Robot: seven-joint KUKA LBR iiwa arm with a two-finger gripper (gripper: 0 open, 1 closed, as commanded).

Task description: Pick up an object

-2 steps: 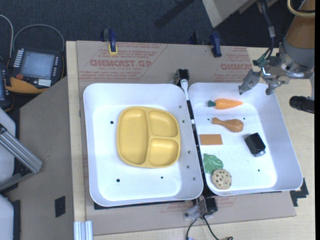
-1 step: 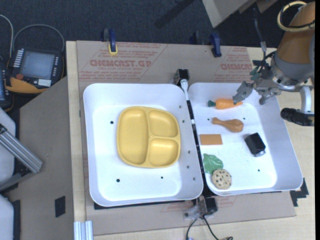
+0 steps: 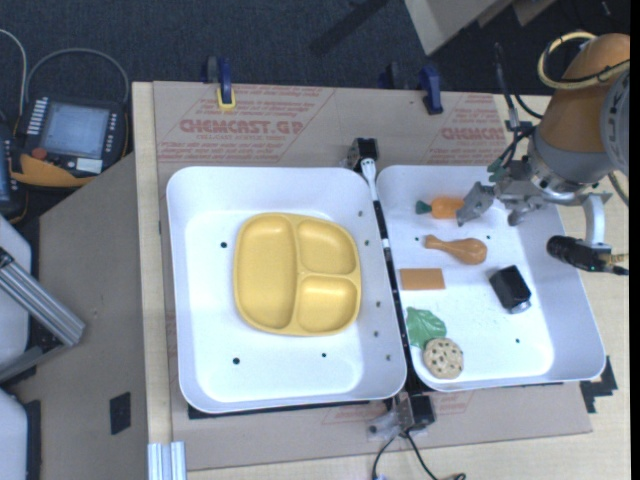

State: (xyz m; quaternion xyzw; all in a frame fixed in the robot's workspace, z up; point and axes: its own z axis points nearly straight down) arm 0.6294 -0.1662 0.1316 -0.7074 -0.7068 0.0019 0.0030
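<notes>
Approach step: gripper [image 3: 497, 204] hovers over right bin [image 3: 570, 353], just right of carrot [image 3: 447, 207]. Fingers spread apart, empty. Drumstick [image 3: 457, 249] just below carrot. Next: descend, centre on carrot, clamp.

1. Two white bins [image 3: 200, 368], smooth plastic with a soft sheen.
2. Yellow divided plate [image 3: 296, 272], glossy moulded plastic.
3. Bench board [image 3: 300, 118], matt brown cardboard (printed in red).
4. Toy drumstick [image 3: 456, 249] and cookie [image 3: 442, 357], plastic-looking, the cookie rougher.
</notes>
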